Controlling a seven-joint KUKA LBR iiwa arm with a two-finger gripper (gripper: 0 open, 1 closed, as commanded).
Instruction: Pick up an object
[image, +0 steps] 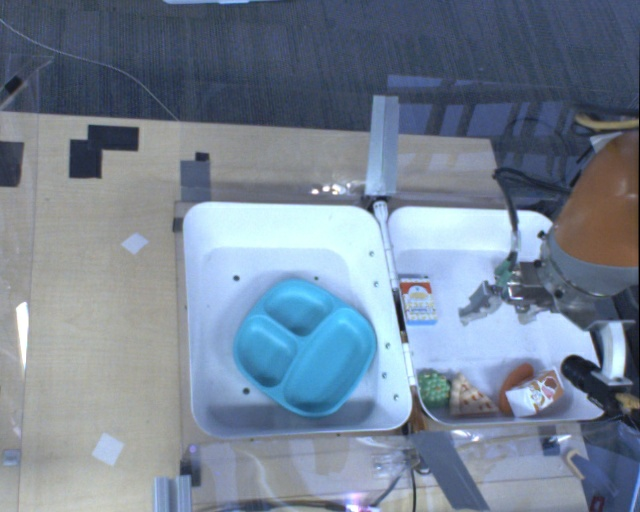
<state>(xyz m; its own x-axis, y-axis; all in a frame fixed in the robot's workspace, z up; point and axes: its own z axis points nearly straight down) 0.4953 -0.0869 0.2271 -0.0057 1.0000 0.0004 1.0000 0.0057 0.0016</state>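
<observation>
two-finger metal pincer (478, 306) hovers over the right white plastic bin (455, 235), fingers spread apart, nothing between them. pick not yet made. nearest candidate: small flat red-and-white carton (417, 300), just left of pincer. green, tan and orange toy foods (470, 393) lie below it.

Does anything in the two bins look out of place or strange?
Nothing looks spilled or damaged. The blue divided plate lies turned at an angle in the left bin. The toy foods crowd the right bin's near edge.
</observation>
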